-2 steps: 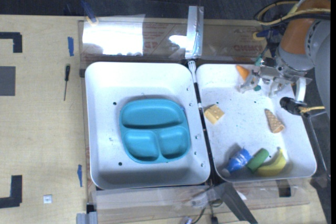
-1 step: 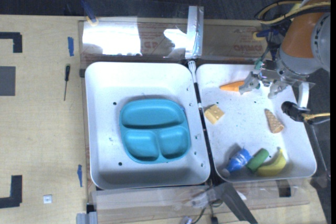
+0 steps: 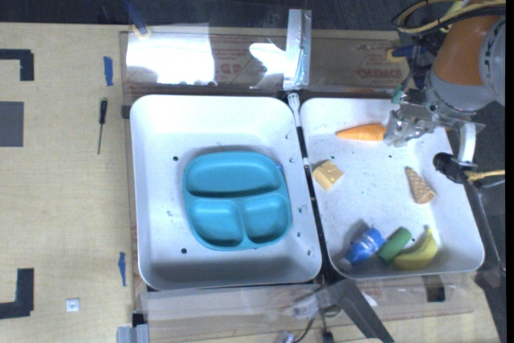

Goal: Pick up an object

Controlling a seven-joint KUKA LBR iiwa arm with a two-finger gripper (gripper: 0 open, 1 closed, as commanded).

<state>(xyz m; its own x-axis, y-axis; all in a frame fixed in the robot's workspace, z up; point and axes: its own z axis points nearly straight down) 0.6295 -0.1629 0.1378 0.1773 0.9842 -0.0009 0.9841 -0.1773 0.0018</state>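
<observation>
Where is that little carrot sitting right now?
The carrot lies in the right bin, near its far edge, just left of the gripper and above the cheese wedge.

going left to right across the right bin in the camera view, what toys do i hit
cheese wedge → blue toy → green toy → ice cream cone. The carrot and the banana overlap others in left-right span, so they are left out.
</observation>
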